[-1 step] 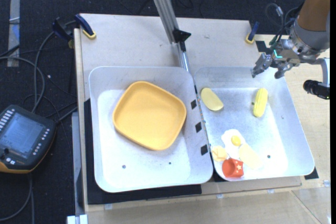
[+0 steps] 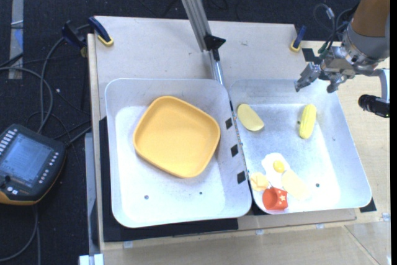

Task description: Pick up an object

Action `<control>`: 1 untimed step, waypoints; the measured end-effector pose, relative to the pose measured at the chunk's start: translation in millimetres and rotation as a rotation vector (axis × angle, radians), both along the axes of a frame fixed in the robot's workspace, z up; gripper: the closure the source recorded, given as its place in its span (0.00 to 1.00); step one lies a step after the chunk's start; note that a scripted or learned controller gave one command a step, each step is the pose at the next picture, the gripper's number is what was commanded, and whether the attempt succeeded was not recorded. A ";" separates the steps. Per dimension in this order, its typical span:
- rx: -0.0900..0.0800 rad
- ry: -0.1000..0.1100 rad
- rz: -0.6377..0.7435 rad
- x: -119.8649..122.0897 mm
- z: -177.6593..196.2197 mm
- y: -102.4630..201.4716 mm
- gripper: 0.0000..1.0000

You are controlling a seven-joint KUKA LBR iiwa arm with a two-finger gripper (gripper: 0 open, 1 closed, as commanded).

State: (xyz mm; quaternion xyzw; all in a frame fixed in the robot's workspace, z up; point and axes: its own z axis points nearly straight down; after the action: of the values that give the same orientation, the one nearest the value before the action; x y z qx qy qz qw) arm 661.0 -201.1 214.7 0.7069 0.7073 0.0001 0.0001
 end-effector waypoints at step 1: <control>0.001 0.004 0.000 -0.2 -44.6 -6.2 0.00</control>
State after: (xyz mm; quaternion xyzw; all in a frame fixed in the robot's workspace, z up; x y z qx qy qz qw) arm 660.8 -207.4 170.1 0.7071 0.7071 -0.0010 -0.0015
